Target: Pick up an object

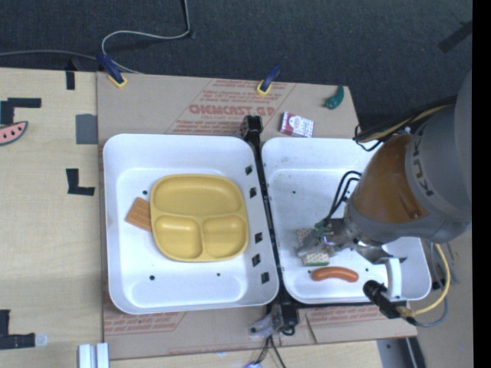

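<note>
Down in the right bin [291, 167], the jaws [314, 244] sit low over the floor near the bin's middle, and whether they stand open or closed cannot be told, since the wrist hides them from above. A small pale block [315, 258] lies just below them, touching or nearly touching the dark fingertip parts; nothing shows it held between them. Just beyond the block, toward the bin's near wall, a red-orange sausage-shaped object [334, 274] lies flat and apart from the jaws.

The arm [399, 190] comes in from the right over the bin's right wall, its orange band bulging above the wrist and the grey link behind it. Black cables loop along the wrist.

Across the divider from the right bin, the left bin [123, 267] carries a yellow compartment tray [201, 215] near its centre, with a brown flat piece [139, 214] tucked against the tray's left edge.

Both bins rest on a cardboard sheet [222, 106] on the surface. Just past the right bin's far wall lies a small red and white packet [295, 124], and a teal object [334, 96] sits at the sheet's far right corner.
</note>
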### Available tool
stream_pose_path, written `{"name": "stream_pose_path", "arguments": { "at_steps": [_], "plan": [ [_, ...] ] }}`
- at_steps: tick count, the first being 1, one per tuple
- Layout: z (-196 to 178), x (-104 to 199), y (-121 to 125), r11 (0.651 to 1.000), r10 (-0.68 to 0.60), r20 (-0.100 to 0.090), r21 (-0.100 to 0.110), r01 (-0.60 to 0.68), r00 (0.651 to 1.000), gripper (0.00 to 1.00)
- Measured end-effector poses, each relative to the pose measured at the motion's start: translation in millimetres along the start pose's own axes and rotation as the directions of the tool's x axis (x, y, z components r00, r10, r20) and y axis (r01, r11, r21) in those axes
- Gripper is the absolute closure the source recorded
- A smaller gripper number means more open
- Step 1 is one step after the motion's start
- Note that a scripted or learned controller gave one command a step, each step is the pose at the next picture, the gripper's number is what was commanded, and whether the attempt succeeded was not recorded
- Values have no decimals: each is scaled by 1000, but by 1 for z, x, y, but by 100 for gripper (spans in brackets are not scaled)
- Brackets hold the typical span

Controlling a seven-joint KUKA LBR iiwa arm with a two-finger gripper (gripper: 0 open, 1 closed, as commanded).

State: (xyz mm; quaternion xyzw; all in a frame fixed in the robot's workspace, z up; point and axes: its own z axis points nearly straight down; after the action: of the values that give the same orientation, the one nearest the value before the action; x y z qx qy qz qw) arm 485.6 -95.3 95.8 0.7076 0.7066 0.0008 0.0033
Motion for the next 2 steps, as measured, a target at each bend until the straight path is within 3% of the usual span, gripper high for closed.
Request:
{"name": "stream_pose_path", "arguments": {
  "at_steps": [1,2],
  "plan": [
    [-125,51,-1,1000,-3,-3,6,3,1000,100],
    [-161,141,-1,1000,-4,-4,7,4,1000,100]
  ]
}}
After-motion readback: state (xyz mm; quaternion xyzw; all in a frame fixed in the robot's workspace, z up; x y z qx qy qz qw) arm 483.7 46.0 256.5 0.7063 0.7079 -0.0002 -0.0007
